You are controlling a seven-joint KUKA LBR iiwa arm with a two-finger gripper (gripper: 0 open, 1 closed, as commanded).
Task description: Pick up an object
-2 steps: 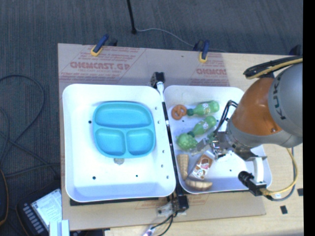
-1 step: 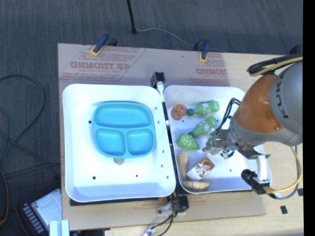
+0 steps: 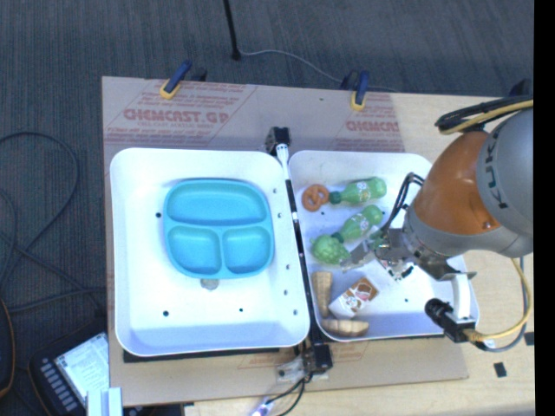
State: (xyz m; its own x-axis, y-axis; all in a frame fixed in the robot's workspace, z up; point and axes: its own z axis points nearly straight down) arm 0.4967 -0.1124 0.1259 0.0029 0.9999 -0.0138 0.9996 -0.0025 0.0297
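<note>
Pincer (image 3: pixel 375 251) lowered into the right bin (image 3: pixel 408 319), finger state not discernible, green bottle (image 3: pixel 357 226) touched just beside it, snack packet (image 3: pixel 355 298) lying below.

Floor is dark grey carpet (image 3: pixel 78 24) with black cables (image 3: pixel 35 206) snaking across it (one loops at the left). The bench (image 3: pixel 512 380) is light wood topped with a printed cardboard sheet (image 3: pixel 173 115), held by two clamps (image 3: pixel 178 76) along the far edge.
</note>
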